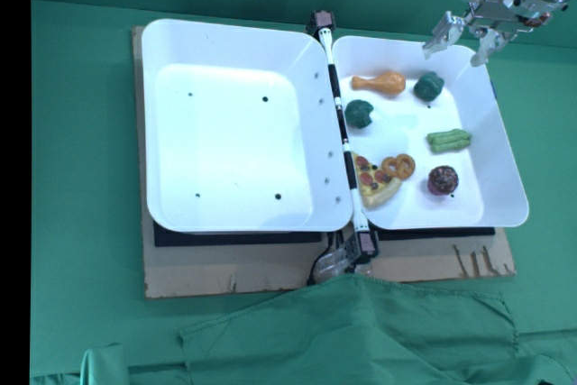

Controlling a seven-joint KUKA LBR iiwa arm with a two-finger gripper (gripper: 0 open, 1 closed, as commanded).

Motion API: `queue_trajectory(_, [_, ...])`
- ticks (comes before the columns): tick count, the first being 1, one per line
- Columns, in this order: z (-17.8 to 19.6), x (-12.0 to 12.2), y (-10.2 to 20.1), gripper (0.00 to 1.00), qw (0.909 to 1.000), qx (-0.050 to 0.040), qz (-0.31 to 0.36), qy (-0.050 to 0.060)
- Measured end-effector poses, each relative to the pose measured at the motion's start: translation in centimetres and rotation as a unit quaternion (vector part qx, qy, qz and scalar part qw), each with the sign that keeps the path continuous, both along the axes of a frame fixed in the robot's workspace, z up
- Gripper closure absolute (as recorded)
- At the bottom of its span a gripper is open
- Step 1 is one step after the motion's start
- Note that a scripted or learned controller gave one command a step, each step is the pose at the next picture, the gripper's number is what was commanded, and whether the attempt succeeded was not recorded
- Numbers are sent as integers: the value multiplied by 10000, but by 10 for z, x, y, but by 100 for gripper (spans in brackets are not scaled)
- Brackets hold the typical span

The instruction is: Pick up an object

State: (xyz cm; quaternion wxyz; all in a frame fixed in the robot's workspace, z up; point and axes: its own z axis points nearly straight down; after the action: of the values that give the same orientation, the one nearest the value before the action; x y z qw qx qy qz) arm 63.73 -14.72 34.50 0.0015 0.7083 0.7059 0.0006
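Gripper (pixel 465 41): fingers spread apart, holding nothing, above the far edge of the right bin (pixel 505 185). Right bin contents: drumstick (pixel 380 84), two broccoli pieces (pixel 428 87) (pixel 359 113), green bean pod (pixel 449 140), pretzel (pixel 398 165), pizza slice (pixel 373 180), dark red berry (pixel 443 180).

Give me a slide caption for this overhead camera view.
Open tool hovers over the right bin's far edge, above six toy foods.

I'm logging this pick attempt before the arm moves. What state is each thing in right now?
gripper: open, above right bin's far edge, holding nothing
drumstick: lying in right bin
two broccoli pieces: lying apart
green bean pod: lying flat
pizza slice: flat, touching pretzel
dark red berry: resting alone
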Motion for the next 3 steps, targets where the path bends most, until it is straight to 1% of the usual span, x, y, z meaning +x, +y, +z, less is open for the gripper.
queue_trajectory(1, [14, 1, -1, 100, 10000, -10, -13, -35])
queue_trajectory(2, [-20, 37, 34, 100, 10000, -8, 20, -14])
queue_trajectory(3, [-3, 37, 32, 100, 10000, -21, -6, -55])
